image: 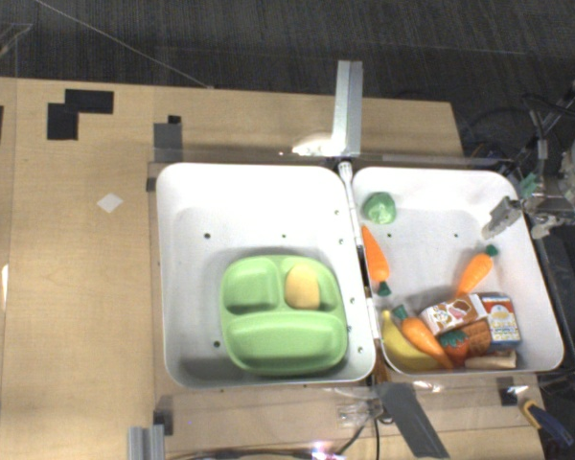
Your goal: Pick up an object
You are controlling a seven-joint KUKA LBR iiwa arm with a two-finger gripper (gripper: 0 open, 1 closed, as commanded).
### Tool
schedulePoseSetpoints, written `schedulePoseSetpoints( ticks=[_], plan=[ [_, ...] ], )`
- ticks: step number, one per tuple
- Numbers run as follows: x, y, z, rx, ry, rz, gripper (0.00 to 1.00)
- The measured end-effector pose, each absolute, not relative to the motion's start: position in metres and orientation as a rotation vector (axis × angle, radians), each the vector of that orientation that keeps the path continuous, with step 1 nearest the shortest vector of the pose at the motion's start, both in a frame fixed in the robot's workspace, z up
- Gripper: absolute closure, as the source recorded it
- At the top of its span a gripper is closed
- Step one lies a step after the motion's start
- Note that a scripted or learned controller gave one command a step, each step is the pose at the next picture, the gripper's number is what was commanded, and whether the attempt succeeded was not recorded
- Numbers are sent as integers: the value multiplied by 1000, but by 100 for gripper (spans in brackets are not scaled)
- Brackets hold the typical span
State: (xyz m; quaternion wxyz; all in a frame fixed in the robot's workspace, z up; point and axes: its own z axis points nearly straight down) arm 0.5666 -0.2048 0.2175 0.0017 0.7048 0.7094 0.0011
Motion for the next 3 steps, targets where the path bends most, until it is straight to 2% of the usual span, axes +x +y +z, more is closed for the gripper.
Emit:
schedulePoseSetpoints(
  ticks=[1, 2, 3],
  plan=[
    [540, -205, 113, 2373, 2056, 2, 0],
    [532, -189, 95, 2656, 1669, 7, 0],
    [537, -197, 121, 2628, 1717, 4, 0]
  ],
)
